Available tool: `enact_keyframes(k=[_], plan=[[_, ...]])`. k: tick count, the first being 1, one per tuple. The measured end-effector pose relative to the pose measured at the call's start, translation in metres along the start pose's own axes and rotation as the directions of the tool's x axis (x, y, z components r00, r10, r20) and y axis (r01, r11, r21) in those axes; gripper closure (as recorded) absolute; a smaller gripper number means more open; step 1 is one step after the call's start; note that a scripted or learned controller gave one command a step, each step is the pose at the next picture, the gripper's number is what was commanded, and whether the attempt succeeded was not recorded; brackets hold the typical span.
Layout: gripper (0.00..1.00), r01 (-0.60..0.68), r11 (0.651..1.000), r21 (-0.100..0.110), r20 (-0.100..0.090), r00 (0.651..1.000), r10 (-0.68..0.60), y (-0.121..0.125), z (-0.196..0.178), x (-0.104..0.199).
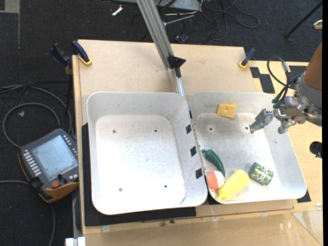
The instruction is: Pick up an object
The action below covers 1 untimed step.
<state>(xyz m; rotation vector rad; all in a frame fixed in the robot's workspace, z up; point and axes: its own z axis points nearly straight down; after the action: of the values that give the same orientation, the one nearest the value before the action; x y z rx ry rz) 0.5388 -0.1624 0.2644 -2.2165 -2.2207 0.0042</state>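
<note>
A teach pendant (49,163) lies on the dark floor left of the bench, cables (20,114) coiled near it. A metal pole (156,27) slants across the bench's far side. Yellow clamps (82,54) grip its far corners

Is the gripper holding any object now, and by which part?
Nothing is held: the gripper hangs open above the right white bin, nothing between its fingers.

You are seeing the arm (313,88) being cut off by the right edge. The yellow object (234,184) is overlapping and partly hiding the red-and-white object (214,178).
</note>
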Motion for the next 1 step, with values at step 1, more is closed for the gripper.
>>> enact_keyframes(k=[1], plan=[[0.00,-0.001,1.000,-0.005,0.001,1.000,0.001,0.0008,-0.0024,0.0001]])
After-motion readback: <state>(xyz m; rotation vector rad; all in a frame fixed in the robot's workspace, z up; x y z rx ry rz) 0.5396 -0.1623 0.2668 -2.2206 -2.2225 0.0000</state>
